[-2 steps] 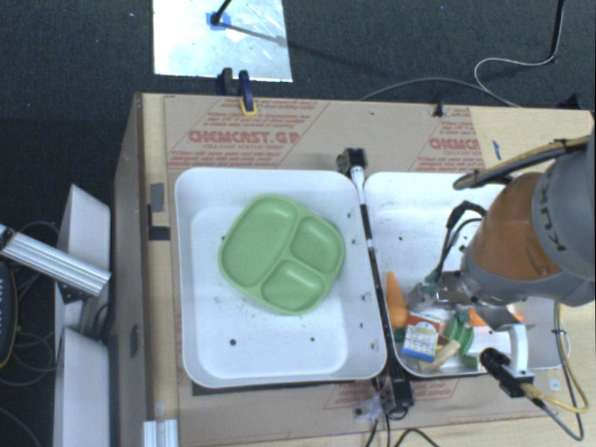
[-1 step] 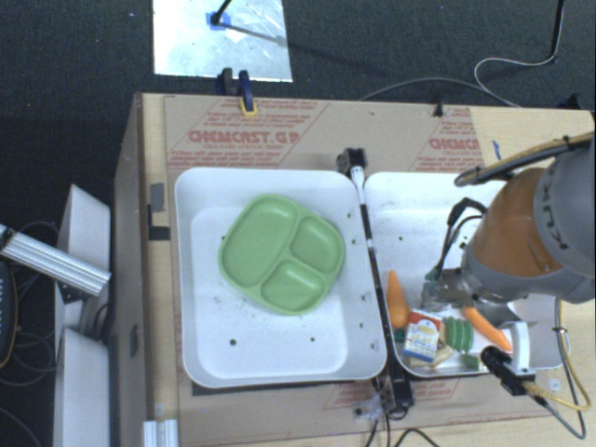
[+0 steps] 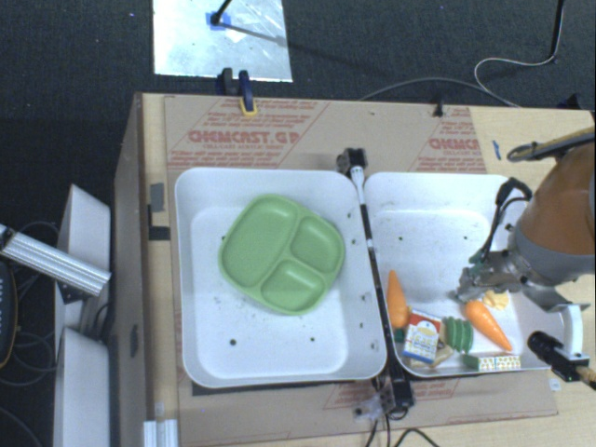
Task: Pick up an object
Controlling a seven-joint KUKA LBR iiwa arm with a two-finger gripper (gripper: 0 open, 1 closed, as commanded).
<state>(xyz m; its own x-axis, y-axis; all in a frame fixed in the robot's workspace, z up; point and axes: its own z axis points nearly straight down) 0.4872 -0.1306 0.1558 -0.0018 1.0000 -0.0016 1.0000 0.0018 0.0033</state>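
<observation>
Hand (image 3: 480,282) low in right bin (image 3: 428,203), over its near right part; whether open or closed, cannot tell. Just below, tapered orange carrot (image 3: 488,324), beside a pale yellow scrap (image 3: 498,298). Further left: green piece (image 3: 457,332), printed carton (image 3: 421,338), second carrot (image 3: 398,299) along the divider. In left bin (image 3: 200,250), smooth green plate (image 3: 282,253) with three compartments. Cardboard-covered worktop (image 3: 279,133) beneath.

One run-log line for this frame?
tool low in right bin | above carrot | nothing seen held | green plate in left bin
</observation>
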